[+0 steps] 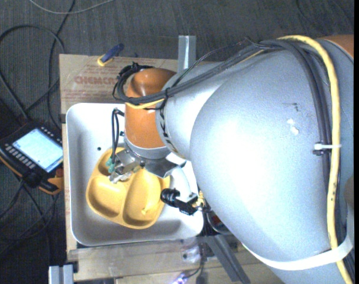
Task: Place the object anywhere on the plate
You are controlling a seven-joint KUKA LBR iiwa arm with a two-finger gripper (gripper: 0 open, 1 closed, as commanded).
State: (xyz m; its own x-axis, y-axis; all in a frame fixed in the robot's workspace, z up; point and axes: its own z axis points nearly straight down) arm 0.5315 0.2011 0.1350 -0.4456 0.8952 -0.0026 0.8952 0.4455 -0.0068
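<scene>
1. Progress: hard to judge. The yellow plate (129,197) lies in the white bin (78,158), sectioned, w/ raised dividers. The end effector (121,167) sits right over its upper-left part, low, prob. touching or just above the surface.
2. Task's object: can't make it out as a separate thing. There's a small greenish/teal bit at the end effector tip, just above the plate's upper-left section; could be the object, could be part of the tool. Too small and too cluttered to say.
3. So: if that bit is the object, it's already at the plate and what's left is release + pull away. If not, nothing is placed yet. My guess only.
4. End effector state: can't tell whether it's apart, together or clamped on anything; wrist hardware and cables hide it.
5. Arm pose: grey arm (268,152) comes in from the right, its big link covering most of the view. Orange band (144,123) sits above the wrist, wrist pointing down into the bin. Black cables loop around it.
6. Off to the side: a pendant w/ lit screen (34,149) on the floor left of the tabletop.
</scene>
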